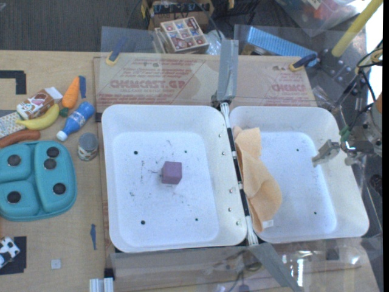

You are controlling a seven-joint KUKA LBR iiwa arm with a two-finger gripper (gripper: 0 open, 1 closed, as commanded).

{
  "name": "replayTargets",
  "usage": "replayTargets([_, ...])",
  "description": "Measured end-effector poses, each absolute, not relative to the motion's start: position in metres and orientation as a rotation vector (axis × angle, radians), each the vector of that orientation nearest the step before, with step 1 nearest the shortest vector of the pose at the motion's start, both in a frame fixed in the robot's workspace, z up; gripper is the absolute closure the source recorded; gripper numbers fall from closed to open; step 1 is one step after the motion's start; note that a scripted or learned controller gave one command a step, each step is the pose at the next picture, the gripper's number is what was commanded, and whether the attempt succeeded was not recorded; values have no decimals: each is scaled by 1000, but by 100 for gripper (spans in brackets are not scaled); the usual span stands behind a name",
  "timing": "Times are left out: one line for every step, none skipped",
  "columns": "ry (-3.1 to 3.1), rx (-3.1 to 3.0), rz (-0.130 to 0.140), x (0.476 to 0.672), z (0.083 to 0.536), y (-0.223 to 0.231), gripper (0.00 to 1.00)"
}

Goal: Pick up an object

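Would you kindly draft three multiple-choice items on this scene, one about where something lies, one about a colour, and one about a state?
1. Where does the purple block lie?
A. In the left bin
B. In the right bin
C. On the bench outside both bins

2. What colour is the cloth?
A. Blue
B. Pale orange
C. Green

3. How does the cloth lie?
A. Folded in a neat square at the bin's centre
B. Crumpled along the right bin's left wall
C. Hanging from the gripper

Answers: 1 A, the block sits near the left bin's middle. 2 B, its fabric is a light orange-tan. 3 B, it bunches against the wall by the divider, apart from the gripper.
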State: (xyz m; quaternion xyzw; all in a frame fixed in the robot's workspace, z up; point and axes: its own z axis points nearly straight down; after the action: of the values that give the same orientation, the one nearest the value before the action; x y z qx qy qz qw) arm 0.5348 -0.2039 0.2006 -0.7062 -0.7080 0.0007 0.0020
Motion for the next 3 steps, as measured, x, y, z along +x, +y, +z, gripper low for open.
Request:
replayTargets([-2434,-1980,2,596,121,-115,0])
replayTargets([-2509,-1903,-9,513,88,-150,0])
replayTargets([-2440,-1995,-11,625,89,-106,0])
